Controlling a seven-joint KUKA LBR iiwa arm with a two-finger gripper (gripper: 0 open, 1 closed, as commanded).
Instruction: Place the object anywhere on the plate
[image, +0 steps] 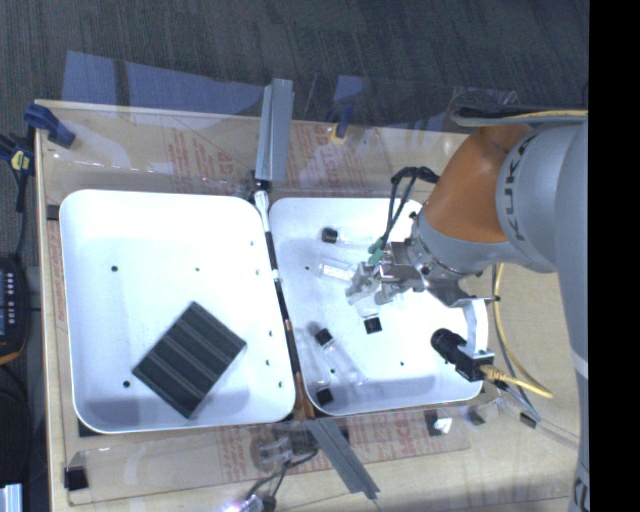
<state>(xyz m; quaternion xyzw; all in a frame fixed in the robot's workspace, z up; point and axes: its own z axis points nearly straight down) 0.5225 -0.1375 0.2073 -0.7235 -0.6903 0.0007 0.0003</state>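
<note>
A dark grey ribbed plate (190, 358) lies tilted in the lower middle of the left bin (90, 215). The right bin (300, 215) holds several small clear pieces with black ends: one near the back (329, 236), a clear one (335, 269), one at the left (322, 337), one at the front left corner (325, 396). A small black piece (372, 324) lies just below my gripper (365, 288), which hangs over the middle of the right bin, far to the right of the plate. The view does not show anything held in it.
The grey and orange arm (490, 200) covers the right bin's far right side. A black part (455, 352) sticks out near that bin's front right corner. A metal rail (272, 130) stands behind the divider between the bins.
</note>
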